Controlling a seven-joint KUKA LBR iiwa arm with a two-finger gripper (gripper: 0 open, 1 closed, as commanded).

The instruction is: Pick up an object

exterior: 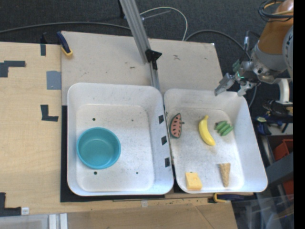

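Gripper (232, 85) hovering open, empty, over right bin's (248, 123) far corner (lining up for banana (206, 131), probably).

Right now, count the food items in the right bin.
5: watermelon slice by the left wall, banana mid-bin, green item beside it, cheese and cone near the front.
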